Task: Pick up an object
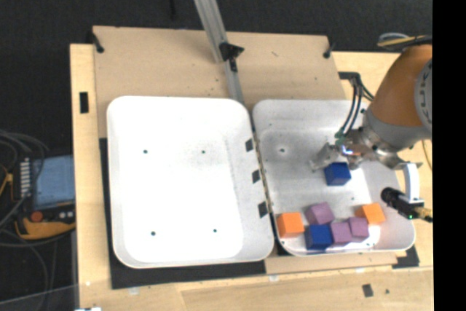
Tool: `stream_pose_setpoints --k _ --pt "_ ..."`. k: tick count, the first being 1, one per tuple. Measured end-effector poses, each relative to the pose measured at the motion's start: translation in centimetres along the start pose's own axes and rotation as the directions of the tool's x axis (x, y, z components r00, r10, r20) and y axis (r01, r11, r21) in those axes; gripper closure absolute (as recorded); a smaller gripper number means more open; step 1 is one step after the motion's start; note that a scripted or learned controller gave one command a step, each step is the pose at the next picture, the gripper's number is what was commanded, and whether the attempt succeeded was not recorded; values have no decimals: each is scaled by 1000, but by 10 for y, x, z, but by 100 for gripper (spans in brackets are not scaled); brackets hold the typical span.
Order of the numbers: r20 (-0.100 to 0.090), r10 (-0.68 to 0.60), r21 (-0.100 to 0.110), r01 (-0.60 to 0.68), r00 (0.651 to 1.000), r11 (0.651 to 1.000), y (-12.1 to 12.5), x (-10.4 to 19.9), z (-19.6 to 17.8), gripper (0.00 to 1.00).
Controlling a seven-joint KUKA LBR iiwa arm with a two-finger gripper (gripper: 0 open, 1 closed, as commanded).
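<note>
Arm: the grey KUKA arm with its orange band (402, 87) reaches in from the right over the right bin.
Gripper: the gripper (336, 159) hangs low over the middle of the right bin, directly above a blue cube; whether it is open or closed cannot be told from this angle, and no contact with the cube can be made out.
Blue cube: the blue cube (337, 174) sits alone near the bin's centre, just under the gripper and apart from the other blocks.
Right bin: the right bin (291, 127) carries the rest of the blocks along its near edge.
Block cluster: an orange block (290, 223), a purple block (319, 213), a second blue block (319, 236), two more purple blocks (341, 232) (358, 227) and a second orange block (373, 213) lie close together, several touching.
Left bin: the left bin (182, 178) lies beside the right one, their inner edges meeting.
Bench: the wooden bench (211, 62) bears both bins.
</note>
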State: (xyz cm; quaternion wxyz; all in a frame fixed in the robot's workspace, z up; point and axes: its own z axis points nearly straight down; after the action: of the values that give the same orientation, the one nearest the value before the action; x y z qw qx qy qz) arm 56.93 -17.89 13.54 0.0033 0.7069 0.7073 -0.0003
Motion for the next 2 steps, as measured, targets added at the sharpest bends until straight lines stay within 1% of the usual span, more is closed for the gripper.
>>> stream_pose_setpoints --k 1,2 --pt "2 3 -5 -3 1000 1000 2 -3 37 0" --pt "2 8 -9 -8 1000 1000 3 -4 24 100"
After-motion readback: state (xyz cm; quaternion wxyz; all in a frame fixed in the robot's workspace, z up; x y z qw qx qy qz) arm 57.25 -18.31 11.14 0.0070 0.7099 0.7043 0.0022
